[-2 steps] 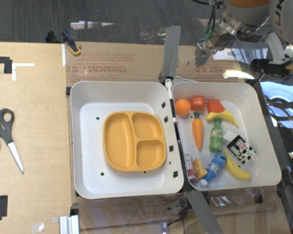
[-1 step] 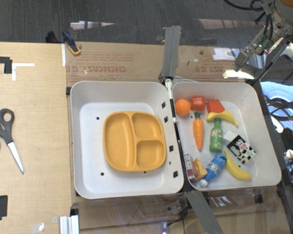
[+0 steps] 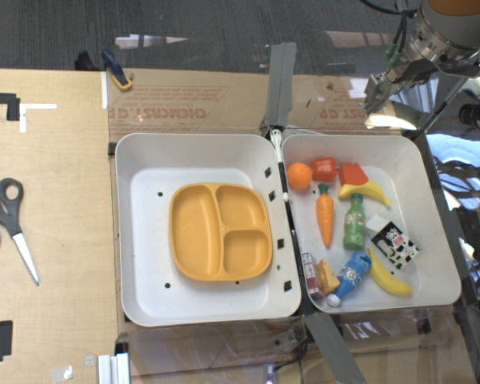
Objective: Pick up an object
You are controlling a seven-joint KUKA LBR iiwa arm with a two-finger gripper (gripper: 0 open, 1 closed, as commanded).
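Observation:
The right bin (image 3: 428, 214) holds several small items: an orange (image 3: 299, 175), a red pepper (image 3: 324, 169), an orange-red block (image 3: 353, 174), a carrot (image 3: 326, 218), a green bottle (image 3: 354, 222), a black-and-white carton (image 3: 395, 242), a blue bottle (image 3: 350, 277) and two bananas (image 3: 365, 191) (image 3: 390, 275). My gripper (image 3: 382, 89) hangs above the cardboard behind the right bin's far edge, well apart from all the items. Nothing shows in its grasp.
A yellow divided plate (image 3: 221, 231) lies in the left bin (image 3: 136, 214). Scissors (image 3: 12, 222) rest on the wooden bench at the left. A blue-handled tool (image 3: 116, 70) lies near the cardboard's back left corner. Cables hang at the right.

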